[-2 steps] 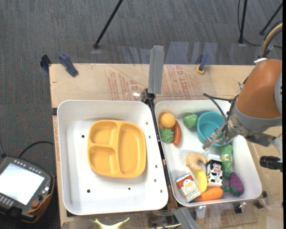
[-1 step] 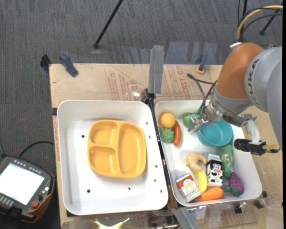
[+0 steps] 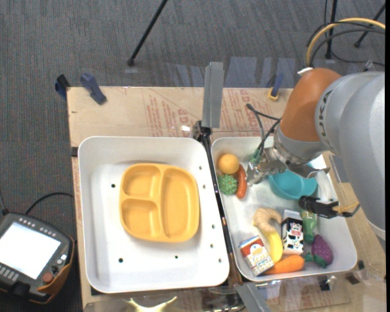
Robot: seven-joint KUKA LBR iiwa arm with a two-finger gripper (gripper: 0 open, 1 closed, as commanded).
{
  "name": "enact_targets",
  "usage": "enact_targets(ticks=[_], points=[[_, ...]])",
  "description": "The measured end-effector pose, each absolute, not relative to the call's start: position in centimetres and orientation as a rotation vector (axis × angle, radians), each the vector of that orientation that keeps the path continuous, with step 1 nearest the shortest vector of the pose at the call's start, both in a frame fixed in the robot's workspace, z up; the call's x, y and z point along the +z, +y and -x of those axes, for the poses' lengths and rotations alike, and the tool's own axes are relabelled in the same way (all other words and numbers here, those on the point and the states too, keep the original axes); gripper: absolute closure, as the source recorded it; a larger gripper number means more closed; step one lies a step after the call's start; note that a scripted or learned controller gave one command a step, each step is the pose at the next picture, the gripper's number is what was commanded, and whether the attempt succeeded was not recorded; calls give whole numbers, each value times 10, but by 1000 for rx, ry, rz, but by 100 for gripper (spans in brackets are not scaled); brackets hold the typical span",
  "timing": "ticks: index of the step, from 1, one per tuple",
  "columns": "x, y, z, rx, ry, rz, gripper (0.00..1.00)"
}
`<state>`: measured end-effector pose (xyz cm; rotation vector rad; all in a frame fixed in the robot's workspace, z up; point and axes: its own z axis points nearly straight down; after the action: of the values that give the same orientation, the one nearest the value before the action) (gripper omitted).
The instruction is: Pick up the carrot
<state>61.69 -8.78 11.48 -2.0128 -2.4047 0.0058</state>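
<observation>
Grey carpet surrounds my surface, where I'm mid-approach: claw (image 3: 252,171), aperture I cannot tell, sits at the right bin's (image 3: 351,239) far-left corner, so next I cross to the carrot (image 3: 287,264) at its near edge.

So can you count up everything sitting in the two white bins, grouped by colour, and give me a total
Orange or yellow: 5 – plate, round fruit, banana, carrot, carton
Red: 1 – pepper
Green: 2 – bumpy fruit, small item
Teal: 1 – bowl
Purple: 1 – grapes
Tan: 1 – pastry
Black-and-white: 1 – cow carton
Total: 12
</observation>
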Motion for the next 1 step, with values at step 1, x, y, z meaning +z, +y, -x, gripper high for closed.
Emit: enact_targets(ticks=[1], points=[[116, -86, -618, 1, -2408, 2010, 0]])
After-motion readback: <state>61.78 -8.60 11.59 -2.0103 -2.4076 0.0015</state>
